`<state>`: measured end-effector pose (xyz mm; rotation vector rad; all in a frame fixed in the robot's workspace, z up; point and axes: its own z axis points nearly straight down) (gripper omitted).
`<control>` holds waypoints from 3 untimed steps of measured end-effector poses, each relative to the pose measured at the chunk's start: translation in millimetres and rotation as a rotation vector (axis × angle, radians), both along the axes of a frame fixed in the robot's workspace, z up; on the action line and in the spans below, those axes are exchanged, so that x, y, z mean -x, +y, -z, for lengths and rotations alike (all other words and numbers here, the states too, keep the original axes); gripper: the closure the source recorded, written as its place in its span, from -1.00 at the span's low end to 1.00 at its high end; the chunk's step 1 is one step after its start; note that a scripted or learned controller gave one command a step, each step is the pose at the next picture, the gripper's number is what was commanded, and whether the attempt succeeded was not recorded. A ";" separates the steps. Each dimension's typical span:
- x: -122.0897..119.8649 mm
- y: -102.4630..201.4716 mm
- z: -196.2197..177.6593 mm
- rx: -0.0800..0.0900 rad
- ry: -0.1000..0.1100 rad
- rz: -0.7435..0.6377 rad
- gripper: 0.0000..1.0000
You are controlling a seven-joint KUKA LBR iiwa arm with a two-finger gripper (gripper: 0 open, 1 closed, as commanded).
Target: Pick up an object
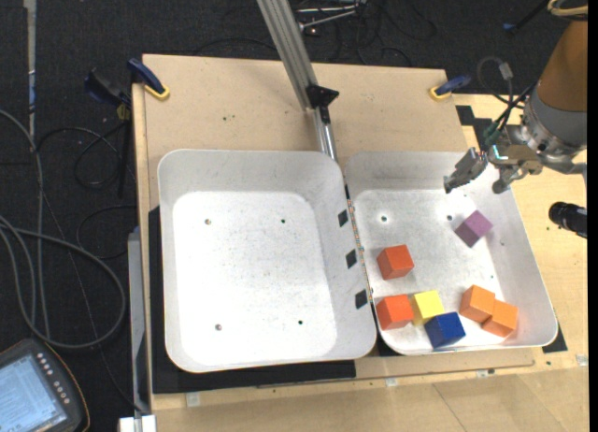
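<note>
Purple block [474,227], looking light, rigid and flat-sided for a side pinch, is lying below the spread, empty pincer [488,175].

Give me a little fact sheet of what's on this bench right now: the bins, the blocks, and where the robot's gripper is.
left bin: white, shallow
right bin: white, holds the blocks
purple block: alone, nearest the gripper
orange blocks: one mid-bin, one at the near edge, two touching at the right
yellow block: touching the blue block
gripper: open, above the right bin's far corner, holding nothing
</note>
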<state>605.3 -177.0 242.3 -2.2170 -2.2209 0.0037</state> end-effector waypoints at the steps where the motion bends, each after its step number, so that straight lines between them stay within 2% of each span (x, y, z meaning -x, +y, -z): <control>1: -0.4 0.1 -2.3 0.001 -0.003 -0.001 -1.00; 2: 10.3 -2.2 52.0 0.000 0.002 0.003 -1.00; 3: 4.8 6.2 105.4 0.000 0.001 0.000 -1.00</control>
